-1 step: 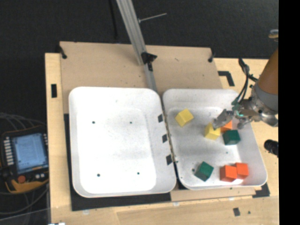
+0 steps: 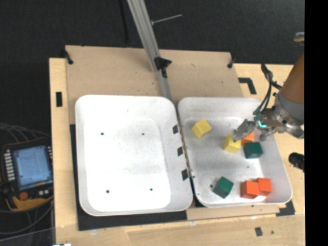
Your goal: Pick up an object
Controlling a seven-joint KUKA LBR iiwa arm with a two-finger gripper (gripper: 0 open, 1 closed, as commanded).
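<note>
My gripper [image 2: 252, 130] hangs low over the upper right part of the right bin [image 2: 205, 109], open, with its fingers spread. A small orange block [image 2: 249, 137] shows between and just under the fingers; whether they touch it I cannot tell. A yellow block [image 2: 231, 145] lies right beside the left finger, and a dark green block [image 2: 252, 150] sits just in front of the gripper.
Further left in the right bin lies another yellow block [image 2: 201, 128]. Near its front edge are a green block [image 2: 223, 187] and two orange blocks [image 2: 251, 189] [image 2: 264, 185] side by side. The left bin [image 2: 82, 137] adjoins it. A metal pole [image 2: 146, 29] rises behind the bins.
</note>
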